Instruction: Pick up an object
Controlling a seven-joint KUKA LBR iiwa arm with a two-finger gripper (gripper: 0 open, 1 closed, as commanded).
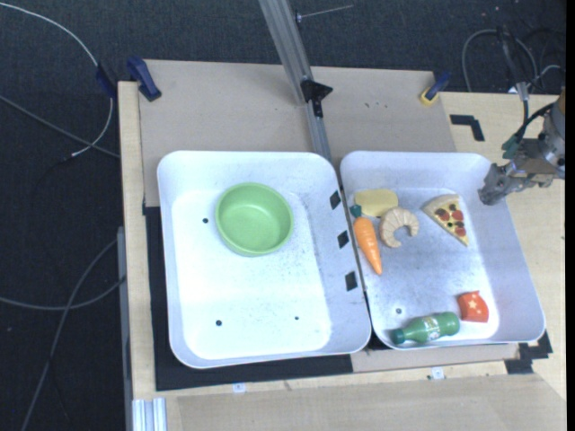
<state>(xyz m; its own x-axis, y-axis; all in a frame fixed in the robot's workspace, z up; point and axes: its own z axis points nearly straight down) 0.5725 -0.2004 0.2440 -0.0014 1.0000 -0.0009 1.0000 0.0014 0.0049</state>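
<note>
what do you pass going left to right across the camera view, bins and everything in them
left bin → green bowl → right bin, holding carrot → croissant → pizza slice → red piece → gripper at the right bin's far right rim

The two bins [243, 330] look like smooth white plastic, a little speckled with dark dust. The bowl [255, 218] in the left bin is matt green plastic. Right of the bowl, the carrot [367, 244], the croissant [400, 226], the pizza slice [448, 217] and the green bottle [426, 329] look like glossy toy plastic. The bench [234, 115] behind the bowl looks like pale, matt wood. The rail [286, 34] above it is brushed grey metal. The floor [54, 196] looks like dark rough carpet.
</note>
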